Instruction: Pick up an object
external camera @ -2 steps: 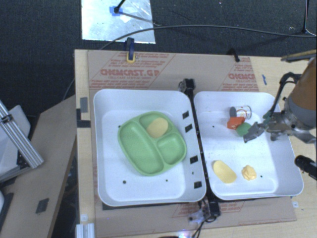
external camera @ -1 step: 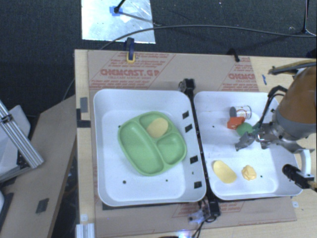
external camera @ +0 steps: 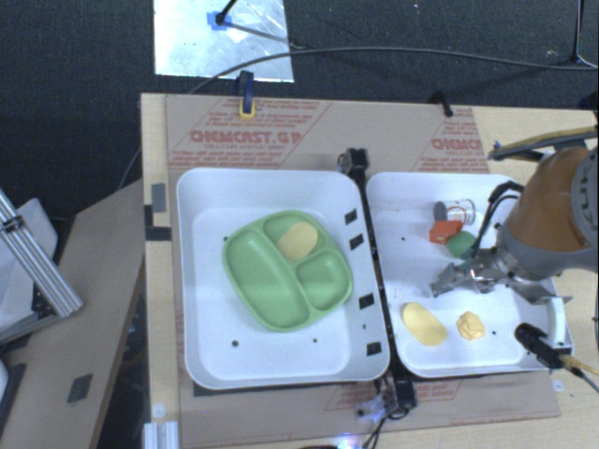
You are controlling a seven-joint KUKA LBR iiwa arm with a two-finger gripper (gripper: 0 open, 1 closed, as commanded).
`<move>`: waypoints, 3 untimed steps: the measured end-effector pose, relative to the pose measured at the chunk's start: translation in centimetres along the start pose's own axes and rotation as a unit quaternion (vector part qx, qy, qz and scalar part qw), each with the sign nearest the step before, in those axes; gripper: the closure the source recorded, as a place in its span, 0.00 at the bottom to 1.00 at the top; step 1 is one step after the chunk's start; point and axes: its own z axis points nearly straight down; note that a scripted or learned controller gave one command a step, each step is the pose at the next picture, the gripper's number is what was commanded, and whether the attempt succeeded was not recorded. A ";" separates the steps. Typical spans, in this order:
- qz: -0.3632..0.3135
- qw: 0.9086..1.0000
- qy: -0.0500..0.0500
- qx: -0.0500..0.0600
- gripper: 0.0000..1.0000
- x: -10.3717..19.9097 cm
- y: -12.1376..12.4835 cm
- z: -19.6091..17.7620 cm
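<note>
Nearest the camera, at the lower edge of the right bin [external camera: 412,368]: pale yellow oval piece [external camera: 424,325] lying flat on the white floor, and just to its right a smaller, lumpy yellow piece [external camera: 471,325], close but apart from it.

Above those two, toward the far side of the same bin: green round object [external camera: 460,244], touching or nearly touching an orange-red block [external camera: 444,234] on its left. Behind them, a small clear item with a dark ring [external camera: 457,211], too blurred to identify.

Gripper [external camera: 442,287] low over the right bin, between the green round object and the pale yellow oval piece, pointing left toward the divider. Fingers [external camera: 447,282] appear narrow, nearly together at the tips; nothing visible between them. Grey arm with orange band [external camera: 552,218] entering from the right, covering the bin's right wall.

Left of the right bin, side by side with it: left bin [external camera: 206,213], holding a green divided plate [external camera: 284,269] set at a tilt to the bin walls. Yellow rounded piece [external camera: 298,240] in the plate's upper compartment.

Beneath both bins: brown board with red lettering [external camera: 253,137]. Beyond the board's far edge: shiny sheet [external camera: 187,26] on the dark floor.
</note>
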 end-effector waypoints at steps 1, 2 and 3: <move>0.000 1.000 -0.001 -0.003 1.00 -0.1 0.1 -1.3; -0.002 1.000 -0.002 -0.005 1.00 0.2 0.0 -7.7; -0.002 1.000 -0.002 -0.005 1.00 0.3 0.3 -12.0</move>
